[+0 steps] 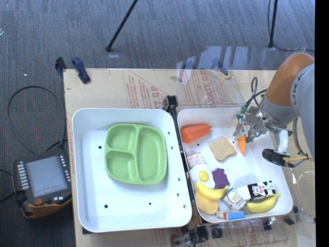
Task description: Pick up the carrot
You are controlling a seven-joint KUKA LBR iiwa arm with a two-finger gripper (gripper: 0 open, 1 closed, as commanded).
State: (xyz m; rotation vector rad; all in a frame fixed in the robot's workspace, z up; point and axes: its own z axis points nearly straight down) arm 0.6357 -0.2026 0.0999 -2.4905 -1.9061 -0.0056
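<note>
Left shallow white bin (87, 138) holding a green three-compartment plastic tray (136, 153), right shallow white bin (280, 181) crowded with toy food, orange-red pepper-like piece (195, 133), yellow bananas (211, 191), bread slice (222, 148), small orange toy carrot (241, 144) pinched between the fingers of the two-finger gripper (243, 136), above the right bin beside the bread.

Open floor in the right bin (286, 181) lies right of the bread slice (222, 148), up to the wall. Toward the near edge it's packed: fried egg (201, 176), purple grapes (220, 178), bananas (212, 191), milk carton (261, 190). The left bin (92, 199) is bare around the green divided plate (136, 154).
</note>
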